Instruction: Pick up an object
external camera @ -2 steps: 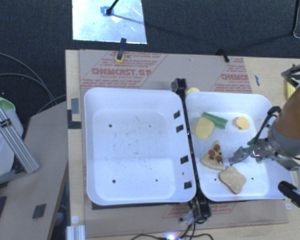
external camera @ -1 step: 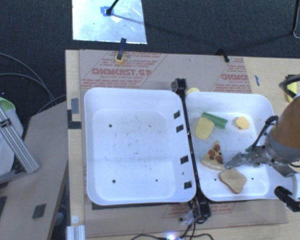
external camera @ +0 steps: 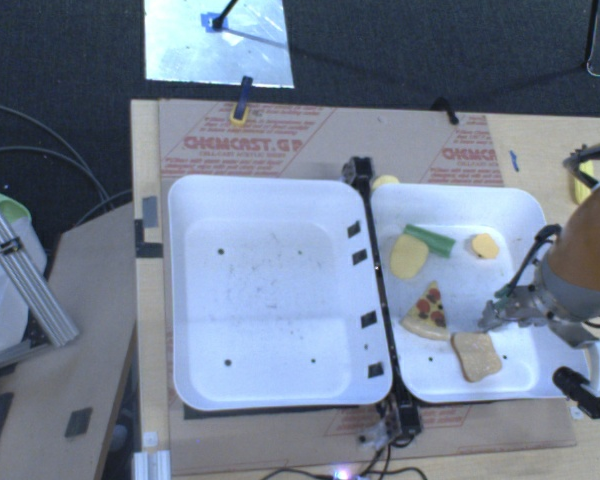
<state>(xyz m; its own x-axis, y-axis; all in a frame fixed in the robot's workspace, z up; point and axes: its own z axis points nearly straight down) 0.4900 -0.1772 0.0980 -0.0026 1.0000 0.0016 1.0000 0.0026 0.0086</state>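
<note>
1. Left of the fingers [external camera: 500, 313], well apart: left bin [external camera: 270, 293], white, shallow, the bigger of the two; only specks and small holes on its floor.
2. Around the fingers: right bin [external camera: 525, 208], carrying all the toy food. Arm [external camera: 585, 263] reaches in from the right, orange band above the wrist, fingers low over the bin floor. Too dark and small to say whether they stand wide or narrow; I see nothing between them.
3. Step, as I judge it: approach, grasp not yet made. Nearest candidate is the bread slice [external camera: 476, 355], just below and slightly left of the fingers. It lies flat; long axis runs roughly upper-left to lower-right, broader end toward the bin's near wall.
4. Next move would call for a short shift toward the bread, then a descent with the fingers straddling its narrow width.
5. Left of the fingers, near: pizza slice [external camera: 429, 313], tip pointing up the frame.
6. Up and left: yellow potato-like piece [external camera: 409, 257], touching a green stick [external camera: 429, 238].
7. Above: small orange-yellow piece [external camera: 485, 246].
</note>
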